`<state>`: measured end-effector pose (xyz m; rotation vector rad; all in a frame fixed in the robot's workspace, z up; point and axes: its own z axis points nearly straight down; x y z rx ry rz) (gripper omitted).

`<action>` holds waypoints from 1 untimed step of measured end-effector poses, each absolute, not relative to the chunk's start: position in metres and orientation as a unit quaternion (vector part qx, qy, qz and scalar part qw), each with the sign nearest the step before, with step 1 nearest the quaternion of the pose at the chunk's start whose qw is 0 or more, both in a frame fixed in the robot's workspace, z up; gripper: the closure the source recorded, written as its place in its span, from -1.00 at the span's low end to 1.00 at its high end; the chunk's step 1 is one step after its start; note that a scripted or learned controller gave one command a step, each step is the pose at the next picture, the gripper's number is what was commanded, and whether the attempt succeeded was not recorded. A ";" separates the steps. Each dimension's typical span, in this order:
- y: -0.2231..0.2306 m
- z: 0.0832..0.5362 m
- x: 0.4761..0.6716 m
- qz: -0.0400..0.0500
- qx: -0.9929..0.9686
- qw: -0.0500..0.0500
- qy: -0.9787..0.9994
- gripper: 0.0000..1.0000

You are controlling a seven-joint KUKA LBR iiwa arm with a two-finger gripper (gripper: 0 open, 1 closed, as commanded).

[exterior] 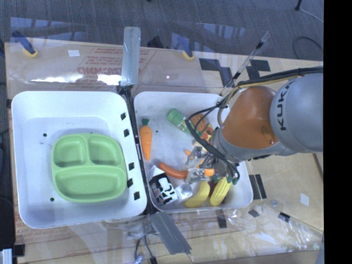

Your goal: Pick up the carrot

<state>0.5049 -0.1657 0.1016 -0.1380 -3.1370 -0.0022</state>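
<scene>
My claw (202, 168) is down low in the right bin (234, 100), buried among the clutter near its front wall, and from this angle I cannot tell its state under the cables and my own wrist. The carrot (146, 139) sits well off to the claw's left in the picture, hard against the bin's left wall, just beside the divider between the two bins. It lies with its long axis running roughly parallel to that wall, green top toward the far side, orange tip pointing toward the near edge. Between me and it lies a smaller curved orange piece (173, 171), close to the claw, so I judge there's a real risk of going for the wrong orange thing. A banana (198, 196) and a corn cob (220, 190) sit right by me too. As I read it, the move is a shift left and slightly away, closing across the carrot's narrow width. The green tray (87, 166) in the left bin (33, 106) plays no part.
</scene>
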 end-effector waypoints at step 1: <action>-0.086 0.231 0.502 0.001 0.040 -0.006 -0.999 1.00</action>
